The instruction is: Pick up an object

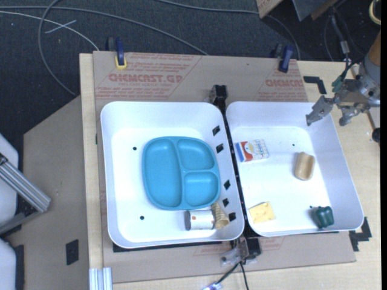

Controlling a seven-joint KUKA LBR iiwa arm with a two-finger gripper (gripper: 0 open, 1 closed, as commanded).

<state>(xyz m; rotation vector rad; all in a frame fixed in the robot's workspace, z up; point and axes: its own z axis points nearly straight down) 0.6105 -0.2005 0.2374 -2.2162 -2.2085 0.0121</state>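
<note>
My gripper (328, 119) hangs over the back right corner of the right bin (338, 156), open, with nothing between its fingers. Below it in that bin lie a small white carton (252, 150) with red and blue print, a tan cylinder (304, 165), a yellow wedge (262, 212) and a green pepper (322, 216). The tan cylinder is the closest, a little toward the front of the gripper. The left bin (121, 162) holds a blue divided plate (181, 172) and a silver can (200, 220) lying beside a small gold piece (220, 215).
A black divider with clips (225, 162) runs between the two bins. Blue clamps (121, 53) (285, 58) pin the cardboard sheet at the back. Cables trail over the dark floor at the back left.
</note>
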